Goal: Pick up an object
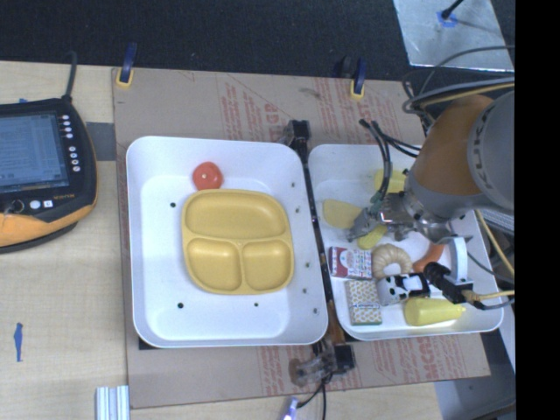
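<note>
Arm low over the right bin, gripper among the toys.

The fingers' spread cannot be told, nor whether they hold anything. Around the gripper lie a yellow wedge, just left of it, a croissant just below, and a red-and-white carton below-left. Far left of the gripper, in the left bin, sit a yellow divided plate and a red tomato.

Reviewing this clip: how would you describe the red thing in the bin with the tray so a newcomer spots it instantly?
Start at the left white bin, which holds a yellow divided tray. Just beyond the tray's far left corner sits a small round red tomato-like object. It is the bin's sole red item, lying loose on the white floor.
</note>
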Controlling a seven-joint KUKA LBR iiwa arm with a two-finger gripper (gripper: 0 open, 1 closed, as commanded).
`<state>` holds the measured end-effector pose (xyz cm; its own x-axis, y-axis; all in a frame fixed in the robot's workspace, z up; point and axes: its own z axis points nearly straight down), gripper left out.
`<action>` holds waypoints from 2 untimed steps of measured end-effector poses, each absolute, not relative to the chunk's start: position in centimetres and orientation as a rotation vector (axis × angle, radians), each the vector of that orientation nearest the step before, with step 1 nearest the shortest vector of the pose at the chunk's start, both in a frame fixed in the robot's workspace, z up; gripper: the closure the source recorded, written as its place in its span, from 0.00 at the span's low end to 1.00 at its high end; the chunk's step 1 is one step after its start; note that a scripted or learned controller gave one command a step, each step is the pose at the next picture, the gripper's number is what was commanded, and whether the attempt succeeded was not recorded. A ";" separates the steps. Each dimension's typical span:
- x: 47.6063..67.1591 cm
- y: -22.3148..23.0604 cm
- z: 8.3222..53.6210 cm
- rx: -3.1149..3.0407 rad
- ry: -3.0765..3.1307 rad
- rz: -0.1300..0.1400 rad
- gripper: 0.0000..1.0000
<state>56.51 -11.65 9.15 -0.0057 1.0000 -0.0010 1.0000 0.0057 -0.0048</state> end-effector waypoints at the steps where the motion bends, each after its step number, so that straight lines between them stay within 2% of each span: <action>1: 64.5 -15.3 13.5 -2.216 -2.226 0.001 0.00; 2: 57.9 -13.5 9.1 -2.213 -2.224 0.007 0.00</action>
<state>57.86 -13.47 9.11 -0.0052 1.0000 -0.0002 1.0000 0.0052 -0.0058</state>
